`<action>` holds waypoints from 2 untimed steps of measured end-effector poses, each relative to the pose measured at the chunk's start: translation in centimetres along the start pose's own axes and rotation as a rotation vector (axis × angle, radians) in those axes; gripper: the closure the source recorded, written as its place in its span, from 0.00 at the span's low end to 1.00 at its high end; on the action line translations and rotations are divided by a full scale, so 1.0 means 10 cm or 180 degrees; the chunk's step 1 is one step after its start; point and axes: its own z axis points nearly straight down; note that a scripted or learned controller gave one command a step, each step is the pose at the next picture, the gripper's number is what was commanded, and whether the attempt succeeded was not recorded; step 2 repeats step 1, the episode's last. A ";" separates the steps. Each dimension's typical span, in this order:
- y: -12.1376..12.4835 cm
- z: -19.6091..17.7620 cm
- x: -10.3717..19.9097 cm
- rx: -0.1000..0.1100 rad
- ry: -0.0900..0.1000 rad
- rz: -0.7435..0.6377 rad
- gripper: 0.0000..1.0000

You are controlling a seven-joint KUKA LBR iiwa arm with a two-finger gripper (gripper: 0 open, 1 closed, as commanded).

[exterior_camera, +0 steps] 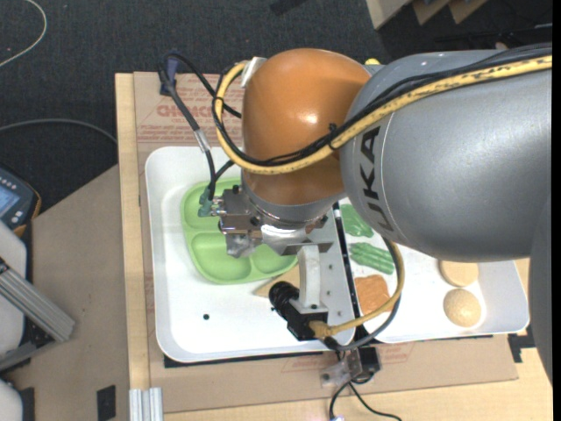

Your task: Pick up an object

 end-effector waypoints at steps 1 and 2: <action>0.05 -0.09 0.01 -0.0061 0.0027 0.0002 0.00; 0.05 -0.09 0.01 -0.0061 0.0027 0.0002 0.00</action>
